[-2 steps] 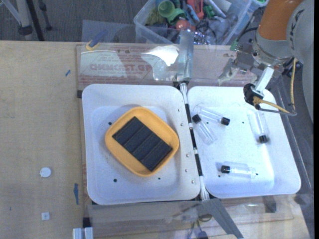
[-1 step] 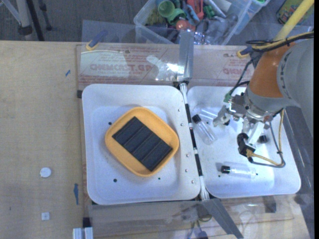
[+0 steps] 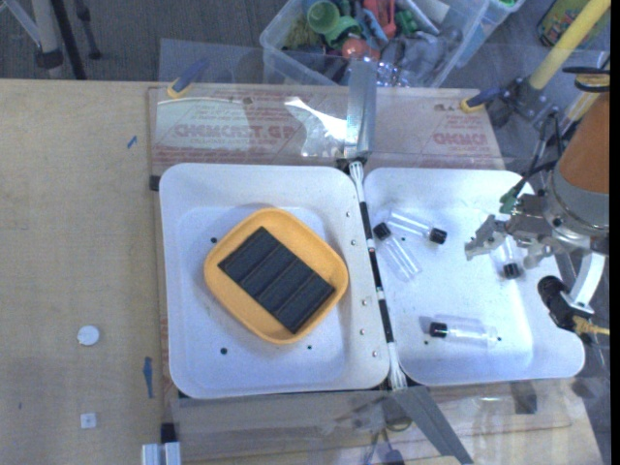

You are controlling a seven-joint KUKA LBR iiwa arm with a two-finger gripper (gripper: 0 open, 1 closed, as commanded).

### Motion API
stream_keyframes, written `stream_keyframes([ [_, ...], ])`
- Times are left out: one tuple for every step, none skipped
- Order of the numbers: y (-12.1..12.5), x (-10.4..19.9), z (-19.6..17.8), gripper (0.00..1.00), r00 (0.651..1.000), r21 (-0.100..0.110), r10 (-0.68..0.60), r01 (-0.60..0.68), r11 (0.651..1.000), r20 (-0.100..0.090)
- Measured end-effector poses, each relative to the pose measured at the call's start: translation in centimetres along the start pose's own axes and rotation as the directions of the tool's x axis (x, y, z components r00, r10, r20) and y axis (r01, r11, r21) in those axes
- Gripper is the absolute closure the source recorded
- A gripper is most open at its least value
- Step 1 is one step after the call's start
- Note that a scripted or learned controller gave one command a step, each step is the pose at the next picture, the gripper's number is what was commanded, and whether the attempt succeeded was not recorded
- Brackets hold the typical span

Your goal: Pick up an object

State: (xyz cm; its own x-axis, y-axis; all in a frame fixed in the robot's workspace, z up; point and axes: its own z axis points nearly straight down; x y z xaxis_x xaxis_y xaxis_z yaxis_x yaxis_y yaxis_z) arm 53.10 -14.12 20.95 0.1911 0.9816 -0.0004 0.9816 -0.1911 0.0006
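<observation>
Vials lie scattered in the right bin [image 3: 552, 352] — one clear vial [image 3: 463, 331] near its front, well apart from the gripper [image 3: 506, 243], whose finger state I cannot tell. Risk: such smooth round tubes may roll or slip from a pinch.

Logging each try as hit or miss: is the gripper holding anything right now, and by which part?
It cannot be told. The gripper is over the right bin, with a small dark-capped thing just below it; no object shows between its fingers.
</observation>
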Motion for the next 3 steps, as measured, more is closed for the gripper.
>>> stream_keyframes([
  [5.7,-1.5,10.5,0.00,0.996,0.001,-0.087,0.087,0.996,0.000],
  [4.3,8.2,-3.2,0.00,0.990,0.000,-0.142,0.142,0.990,0.000],
  [2.4,11.0,2.5,0.00,0.985,0.002,-0.175,0.175,0.985,-0.001],
])
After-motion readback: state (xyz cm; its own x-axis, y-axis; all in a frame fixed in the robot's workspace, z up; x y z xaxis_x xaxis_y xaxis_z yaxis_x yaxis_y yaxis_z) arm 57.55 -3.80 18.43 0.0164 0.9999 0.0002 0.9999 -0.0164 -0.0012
